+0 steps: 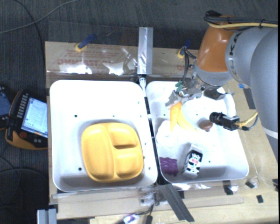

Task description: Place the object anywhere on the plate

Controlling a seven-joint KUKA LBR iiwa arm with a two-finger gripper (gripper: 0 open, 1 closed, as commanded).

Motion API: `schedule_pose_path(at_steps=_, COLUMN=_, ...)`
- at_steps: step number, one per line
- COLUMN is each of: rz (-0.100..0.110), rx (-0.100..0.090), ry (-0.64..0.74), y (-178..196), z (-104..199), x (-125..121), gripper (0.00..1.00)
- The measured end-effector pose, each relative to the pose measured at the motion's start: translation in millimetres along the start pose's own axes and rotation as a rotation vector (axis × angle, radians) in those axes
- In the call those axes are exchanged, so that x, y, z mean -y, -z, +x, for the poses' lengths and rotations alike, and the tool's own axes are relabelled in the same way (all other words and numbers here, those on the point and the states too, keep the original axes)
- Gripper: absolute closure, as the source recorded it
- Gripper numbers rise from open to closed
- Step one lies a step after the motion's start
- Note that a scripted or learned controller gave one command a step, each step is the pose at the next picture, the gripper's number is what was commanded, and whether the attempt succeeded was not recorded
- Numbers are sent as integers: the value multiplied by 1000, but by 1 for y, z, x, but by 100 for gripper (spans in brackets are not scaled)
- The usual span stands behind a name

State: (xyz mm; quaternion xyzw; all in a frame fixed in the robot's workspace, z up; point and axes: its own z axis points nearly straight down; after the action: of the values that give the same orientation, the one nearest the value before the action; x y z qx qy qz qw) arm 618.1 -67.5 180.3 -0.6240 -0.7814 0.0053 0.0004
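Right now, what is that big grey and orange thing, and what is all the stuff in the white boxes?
That big thing is a robot arm, moved by a computer program. One camera looks down on it from above the bench. At the arm's end is a claw for picking things up. It is down in the right white bin, right at the top of a yellow banana. I cannot tell for sure if the claw is gripping it. That bin also has a purple toy, a small black and white carton and a little brown thing. The left white bin has a yellow plate with sections. The robot's job is to put an object on that plate.
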Motion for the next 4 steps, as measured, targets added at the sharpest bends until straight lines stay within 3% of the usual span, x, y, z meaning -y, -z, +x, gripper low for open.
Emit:
schedule_pose_path(at_steps=1, rz=0, rx=-9, ry=-111, y=-1, z=97, x=49, gripper=100)
schedule_pose_path(at_steps=2, rz=-1, rx=-7, ry=168, y=0, z=162, x=37, gripper=100)
schedule_pose_path(at_steps=3, rz=-2, rx=-5, ry=-96, y=34, z=127, x=40, gripper=100)
schedule_pose_path(at_steps=4, rz=-2, rx=-5, ry=-97, y=34, z=127, x=40, gripper=0)
